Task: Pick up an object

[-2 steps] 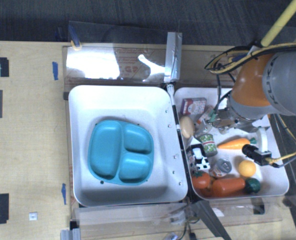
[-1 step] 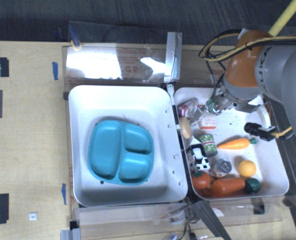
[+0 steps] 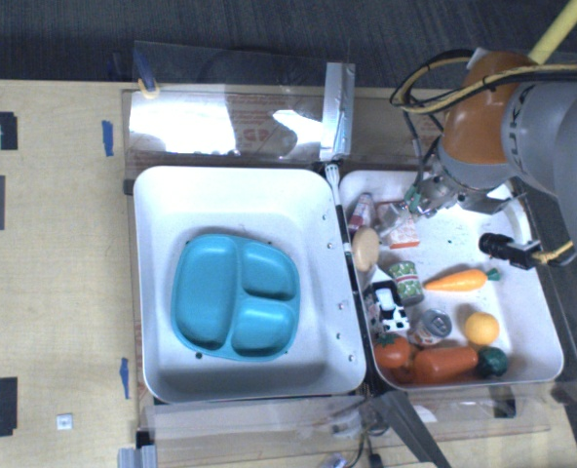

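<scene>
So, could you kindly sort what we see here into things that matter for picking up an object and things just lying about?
For the job:
- gripper, over the right bin
- toy carrot
- yellow ball
- red sausage-shaped toy
- beige egg-shaped toy

Lying about:
- blue divided plate in the left bin
- clear plastic sheet behind the bins

1. Two bins sit side by side on the table point(image 3: 45, 291), left bin point(image 3: 162, 203) and right bin point(image 3: 537, 330) touching along their shared edge.
2. Left bin has a divided tray point(image 3: 235, 295) lying in its middle.
3. Right bin holds everything else: carrot point(image 3: 454, 281) mid-bin, lemon point(image 3: 480, 328) just in front of it, sausage point(image 3: 444, 362) along the front wall with a tomato point(image 3: 391, 354) at its left end.
4. An egg point(image 3: 365, 249) lies against the right bin's left wall.
5. The arm point(image 3: 522, 125) hangs over the right bin's back corner.
</scene>
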Action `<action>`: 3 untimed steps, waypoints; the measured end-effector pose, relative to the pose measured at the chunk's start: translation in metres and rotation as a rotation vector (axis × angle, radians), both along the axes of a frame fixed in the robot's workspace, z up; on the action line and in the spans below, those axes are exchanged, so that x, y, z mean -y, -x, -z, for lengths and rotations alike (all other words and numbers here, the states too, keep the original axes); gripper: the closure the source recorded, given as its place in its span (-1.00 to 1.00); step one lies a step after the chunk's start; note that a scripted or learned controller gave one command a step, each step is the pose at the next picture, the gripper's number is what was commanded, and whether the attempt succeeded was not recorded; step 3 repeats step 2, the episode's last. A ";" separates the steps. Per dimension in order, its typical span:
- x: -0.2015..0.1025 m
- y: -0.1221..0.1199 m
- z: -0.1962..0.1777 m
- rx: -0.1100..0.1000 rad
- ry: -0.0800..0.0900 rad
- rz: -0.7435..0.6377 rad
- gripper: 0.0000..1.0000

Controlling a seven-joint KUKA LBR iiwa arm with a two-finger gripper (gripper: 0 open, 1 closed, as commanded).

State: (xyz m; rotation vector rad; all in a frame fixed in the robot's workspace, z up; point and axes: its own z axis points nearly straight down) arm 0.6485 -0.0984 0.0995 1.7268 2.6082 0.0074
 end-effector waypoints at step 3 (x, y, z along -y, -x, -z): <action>-0.072 -0.012 -0.086 -0.015 -0.004 0.204 1.00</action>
